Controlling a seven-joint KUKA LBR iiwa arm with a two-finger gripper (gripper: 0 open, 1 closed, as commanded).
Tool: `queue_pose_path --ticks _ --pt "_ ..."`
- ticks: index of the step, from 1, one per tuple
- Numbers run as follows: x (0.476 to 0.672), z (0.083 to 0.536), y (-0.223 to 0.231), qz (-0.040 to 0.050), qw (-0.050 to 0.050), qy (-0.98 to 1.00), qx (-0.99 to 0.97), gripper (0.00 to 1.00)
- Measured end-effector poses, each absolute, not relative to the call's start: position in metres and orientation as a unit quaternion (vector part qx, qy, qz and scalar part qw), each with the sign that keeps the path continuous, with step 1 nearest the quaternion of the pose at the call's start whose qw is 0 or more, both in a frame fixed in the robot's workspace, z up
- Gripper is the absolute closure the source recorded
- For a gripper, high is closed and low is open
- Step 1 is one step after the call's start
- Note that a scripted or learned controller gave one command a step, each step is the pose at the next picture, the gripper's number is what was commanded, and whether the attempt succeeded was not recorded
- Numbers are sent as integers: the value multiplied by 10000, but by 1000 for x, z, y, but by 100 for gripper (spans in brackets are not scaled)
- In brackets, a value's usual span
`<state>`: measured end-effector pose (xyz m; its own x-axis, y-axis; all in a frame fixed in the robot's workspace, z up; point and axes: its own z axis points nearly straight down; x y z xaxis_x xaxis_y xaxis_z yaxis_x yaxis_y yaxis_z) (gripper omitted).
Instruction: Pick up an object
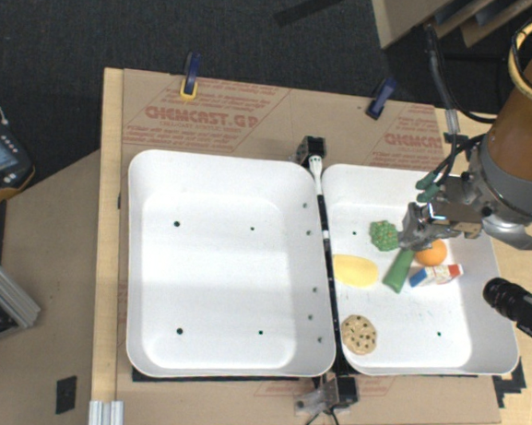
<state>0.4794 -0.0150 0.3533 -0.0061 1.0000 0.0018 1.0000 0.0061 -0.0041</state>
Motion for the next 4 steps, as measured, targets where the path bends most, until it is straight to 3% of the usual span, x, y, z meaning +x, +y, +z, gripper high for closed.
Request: queue_pose_path --ticks 1,2,3,4 --pt "480 363 36 -14 -6 -7094 -7048 100" --pt "480 417 89 -36 -18 -7094 -7048 100" --pt "483 382 111 25 20 -7080 -7062 100" --pt "478 310 64 45 27 -7050 -7092 100"
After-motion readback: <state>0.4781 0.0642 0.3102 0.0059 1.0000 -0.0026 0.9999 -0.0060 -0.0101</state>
